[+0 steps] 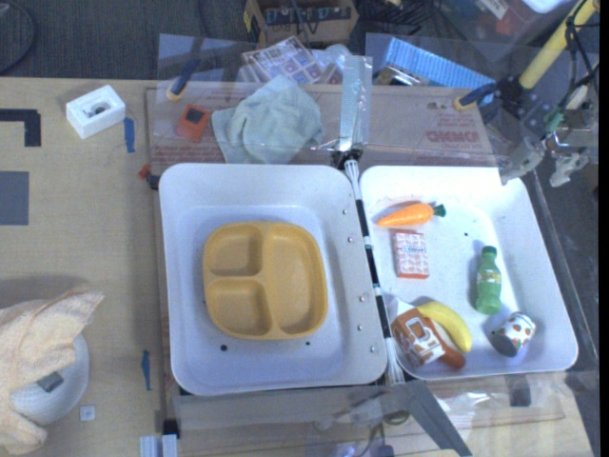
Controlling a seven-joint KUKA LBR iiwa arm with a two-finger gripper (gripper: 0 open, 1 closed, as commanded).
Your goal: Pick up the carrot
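The carrot (407, 216) is orange with a green top pointing right. It lies flat near the far left corner of the right bin (542, 255). My gripper (559, 152) hangs beyond the bin's far right corner, well to the right of the carrot and apart from it. It looks blurred against the clutter there. Nothing shows between it and the carrot but bare bin floor.
The right bin also holds an orange wafer packet (411, 254), a green bottle (487, 279), a banana (447, 324), a brown-and-white pack (422, 341) and a small round toy (514, 333). A yellow divided plate (265, 279) lies in the left bin (181, 255).
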